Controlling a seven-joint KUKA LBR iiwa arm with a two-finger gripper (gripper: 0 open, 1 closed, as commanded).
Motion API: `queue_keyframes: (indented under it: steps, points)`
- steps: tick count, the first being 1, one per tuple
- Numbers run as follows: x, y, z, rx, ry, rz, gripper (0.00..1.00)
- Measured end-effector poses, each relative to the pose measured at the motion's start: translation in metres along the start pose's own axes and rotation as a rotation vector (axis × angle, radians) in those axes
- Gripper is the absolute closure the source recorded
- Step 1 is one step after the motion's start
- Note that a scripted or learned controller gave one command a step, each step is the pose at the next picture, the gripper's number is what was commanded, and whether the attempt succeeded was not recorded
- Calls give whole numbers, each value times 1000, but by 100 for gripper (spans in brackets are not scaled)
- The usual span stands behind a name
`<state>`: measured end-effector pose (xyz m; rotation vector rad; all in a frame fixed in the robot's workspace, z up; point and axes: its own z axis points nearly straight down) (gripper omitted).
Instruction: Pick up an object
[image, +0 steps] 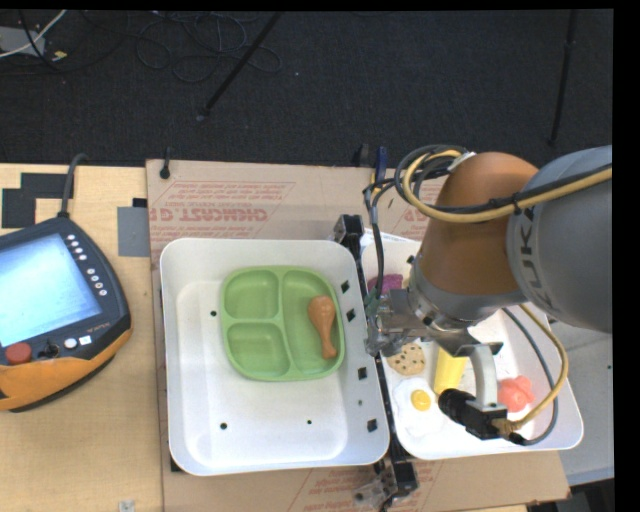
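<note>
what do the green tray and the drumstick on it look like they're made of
The green tray looks like moulded plastic: even colour, soft sheen, rounded compartment walls. The drumstick is probably a plastic or rubber toy, judging by its uniform orange-brown colour and smooth surface; which of the two is unclear.

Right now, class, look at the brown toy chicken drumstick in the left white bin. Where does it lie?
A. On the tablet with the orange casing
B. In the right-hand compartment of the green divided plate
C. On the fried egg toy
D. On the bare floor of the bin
B: the brown toy chicken drumstick lies in the long right-hand compartment of the green divided plastic plate, which sits inside the left white bin.
</note>
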<state>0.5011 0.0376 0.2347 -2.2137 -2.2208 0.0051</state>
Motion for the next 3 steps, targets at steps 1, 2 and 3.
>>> queue_keyframes:
  steps: [1, 2, 3]
  points:
    - [24, -26, 7, 2, -1, 2, 100]
    - [37, -23, 0, -2, -2, 3, 100]
    - [32, -25, 18, 1, -2, 3, 100]
